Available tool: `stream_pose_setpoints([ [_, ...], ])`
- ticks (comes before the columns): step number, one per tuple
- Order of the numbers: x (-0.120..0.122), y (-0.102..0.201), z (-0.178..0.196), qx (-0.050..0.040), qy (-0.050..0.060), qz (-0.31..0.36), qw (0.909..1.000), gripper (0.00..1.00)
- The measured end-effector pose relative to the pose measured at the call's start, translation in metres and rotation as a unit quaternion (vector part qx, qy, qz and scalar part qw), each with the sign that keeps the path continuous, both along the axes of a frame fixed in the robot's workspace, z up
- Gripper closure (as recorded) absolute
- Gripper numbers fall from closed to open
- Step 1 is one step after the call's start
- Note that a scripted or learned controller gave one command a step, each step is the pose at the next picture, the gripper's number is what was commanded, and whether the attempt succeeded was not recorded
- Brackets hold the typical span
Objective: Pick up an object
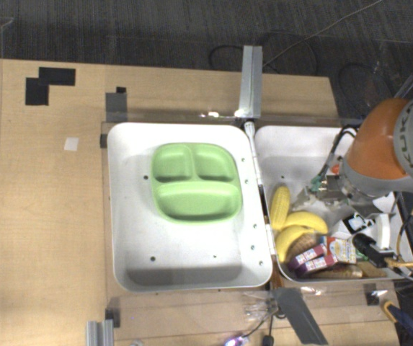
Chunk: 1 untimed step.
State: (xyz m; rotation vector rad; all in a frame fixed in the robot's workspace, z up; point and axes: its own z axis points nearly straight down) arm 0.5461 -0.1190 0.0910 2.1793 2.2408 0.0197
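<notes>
Bananas lie in the right bin, close to its left wall. They are yellow, and there look to be three of them: one stands long and straight up the picture, and two curve across just below it. Right under the bananas, at the near edge of the same bin, sit some small packets in purple, red and white, touching the lowest banana. A few more small things lie in the bin's right corner, too dark and mixed up to name.

The arm comes in from the right, grey with a big orange band, and bends down over the right bin. Its tool hangs just to the right of the bananas, above the bin floor (the wrist and some wires cover it, so I cannot tell how it is set). Nothing shows between its tips.

The left bin holds a green tray with three hollows, two small ones at the top and one wide one below. The tray lies flat near the middle of that bin.

Both bins sit side by side on the wooden table, with a grey metal bar standing up behind the gap between them.
</notes>
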Motion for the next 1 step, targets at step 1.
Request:
stream_pose_setpoints([
  [1, -0.0450, -0.0019, 0.0009, -0.0019, -0.004, 0.064, 0.9980, 0.00],
])
